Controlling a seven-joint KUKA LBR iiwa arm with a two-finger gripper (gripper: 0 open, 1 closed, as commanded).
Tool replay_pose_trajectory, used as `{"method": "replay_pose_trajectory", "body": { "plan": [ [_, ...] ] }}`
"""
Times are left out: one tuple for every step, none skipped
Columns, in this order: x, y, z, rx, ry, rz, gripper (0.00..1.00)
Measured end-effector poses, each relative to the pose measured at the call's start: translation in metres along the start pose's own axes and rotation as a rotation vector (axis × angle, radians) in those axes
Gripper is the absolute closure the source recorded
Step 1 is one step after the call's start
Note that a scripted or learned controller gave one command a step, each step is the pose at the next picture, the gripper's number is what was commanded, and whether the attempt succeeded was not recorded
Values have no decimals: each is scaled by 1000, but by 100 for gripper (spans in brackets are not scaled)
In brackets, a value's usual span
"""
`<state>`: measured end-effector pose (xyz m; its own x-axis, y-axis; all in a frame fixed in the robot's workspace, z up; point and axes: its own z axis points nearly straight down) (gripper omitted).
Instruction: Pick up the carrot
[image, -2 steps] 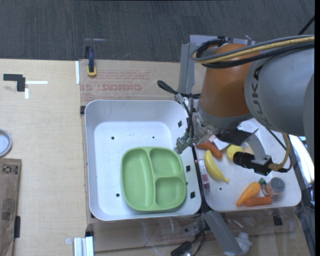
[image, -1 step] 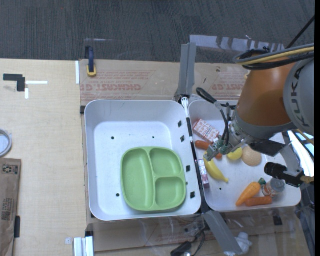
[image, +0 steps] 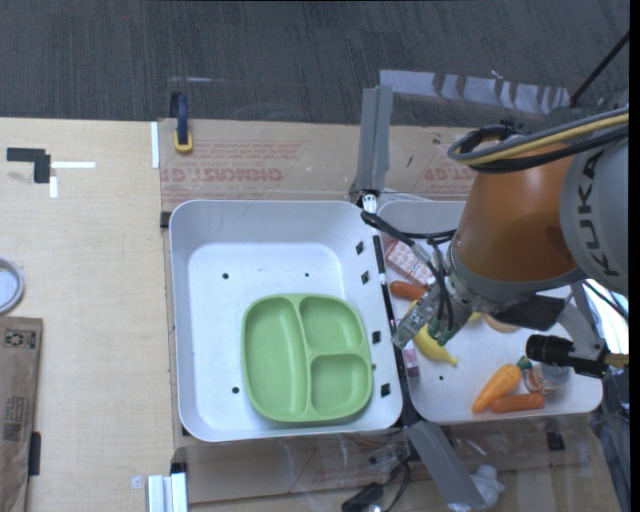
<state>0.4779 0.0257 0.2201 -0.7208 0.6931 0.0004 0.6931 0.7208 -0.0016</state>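
I see the carrot (image: 498, 387) lying loose in the right bin (image: 575, 405) at five o'clock, ready for picking. Farther up, my tool (image: 432, 322) hovers beside a banana (image: 434, 345); its spread I cannot tell.

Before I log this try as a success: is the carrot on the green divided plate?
No, the carrot lies in the right bin, while the green divided plate sits in the left bin.

The wooden bench (image: 90, 300) is occupied by two white bins: left bin (image: 185, 330), right bin (image: 580, 400) at three o'clock.
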Motion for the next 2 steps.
{"method": "replay_pose_trajectory", "body": {
  "plan": [
    [-2, -1, -19, -1, -2, 273, 100],
    [-13, 9, -111, 0, -2, 374, 100]
  ]
}}
